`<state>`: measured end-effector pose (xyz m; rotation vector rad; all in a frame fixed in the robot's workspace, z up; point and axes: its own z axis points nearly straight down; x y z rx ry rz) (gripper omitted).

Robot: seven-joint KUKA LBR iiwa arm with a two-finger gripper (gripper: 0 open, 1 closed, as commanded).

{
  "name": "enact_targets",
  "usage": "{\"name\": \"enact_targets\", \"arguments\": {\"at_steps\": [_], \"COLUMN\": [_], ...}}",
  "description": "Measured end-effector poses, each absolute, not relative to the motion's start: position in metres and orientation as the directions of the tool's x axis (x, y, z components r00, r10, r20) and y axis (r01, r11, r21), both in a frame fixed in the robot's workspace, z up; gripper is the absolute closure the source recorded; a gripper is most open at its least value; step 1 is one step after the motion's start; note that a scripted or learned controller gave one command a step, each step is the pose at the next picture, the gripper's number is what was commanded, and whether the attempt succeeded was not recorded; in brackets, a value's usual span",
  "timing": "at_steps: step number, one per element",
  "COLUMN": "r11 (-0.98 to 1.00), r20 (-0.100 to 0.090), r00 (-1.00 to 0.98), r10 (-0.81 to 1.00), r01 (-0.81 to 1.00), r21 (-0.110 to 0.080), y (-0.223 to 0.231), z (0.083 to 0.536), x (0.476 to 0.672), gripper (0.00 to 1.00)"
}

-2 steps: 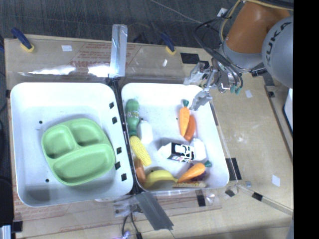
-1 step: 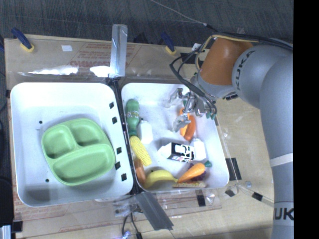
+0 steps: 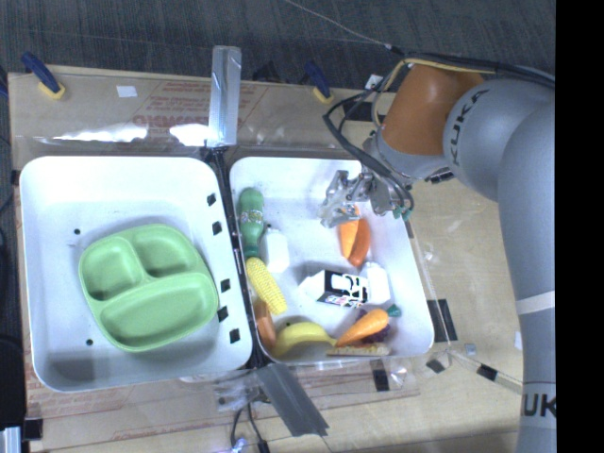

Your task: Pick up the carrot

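The desk [image 3: 444, 281] carries two shallow white bins side by side; the left bin [image 3: 47, 215] holds a green divided plate [image 3: 146, 286], and the right bin [image 3: 283, 173] is crowded with toy food. We see the pincer [image 3: 351, 201] low over the upper part of the right bin, and a carrot [image 3: 357, 242] sits right at its tip, upright and touching or nearly so. Whether the pincer is open or closed on it, we cannot tell from this slant.

A second carrot [image 3: 364, 327] lies near the bin's lower wall, beside a black-and-white carton [image 3: 342, 289] and a banana [image 3: 300, 336]. A corn cob [image 3: 266, 286] and a green cucumber [image 3: 250, 217] line the left wall.

We judge the grasp is under way on the upper carrot. To do it well, we would centre the grip on the thick orange body, close firmly, then lift straight up and slowly, keeping away from the bin's right wall.
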<state>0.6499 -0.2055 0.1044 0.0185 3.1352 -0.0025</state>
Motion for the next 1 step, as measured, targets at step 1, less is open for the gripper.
{"name": "enact_targets", "arguments": {"at_steps": [1], "r11": [1.000], "r20": [-0.006], "r00": [-1.000], "r10": [0.011], "r01": [0.011], "r21": [-0.002], "y": [-0.2053], "z": [0.1042], "x": [0.6499], "gripper": [0.00]}}
